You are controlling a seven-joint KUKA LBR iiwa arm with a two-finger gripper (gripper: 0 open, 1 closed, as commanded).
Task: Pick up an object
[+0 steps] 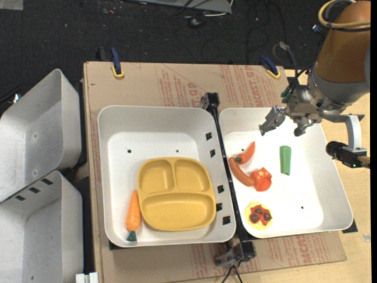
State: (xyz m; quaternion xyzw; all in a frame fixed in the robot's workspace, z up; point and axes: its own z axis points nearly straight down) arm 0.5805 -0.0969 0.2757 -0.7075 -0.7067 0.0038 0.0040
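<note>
Nearest the camera, a small yellow disc with dark berries (258, 213) lies at the near edge of the right bin (333, 184). Left of it, in the left bin (112, 158), an orange carrot (134, 211) rests just beside a yellow divided plate (177, 193). Farther back in the right bin sit a red pepper piece (261, 178), a curved orange sausage (238, 171), a red chili (248, 151) and a green stick (285, 160). Above that bin's far side, my jaws (287, 121) hang spread wide, gripping nothing.
</note>
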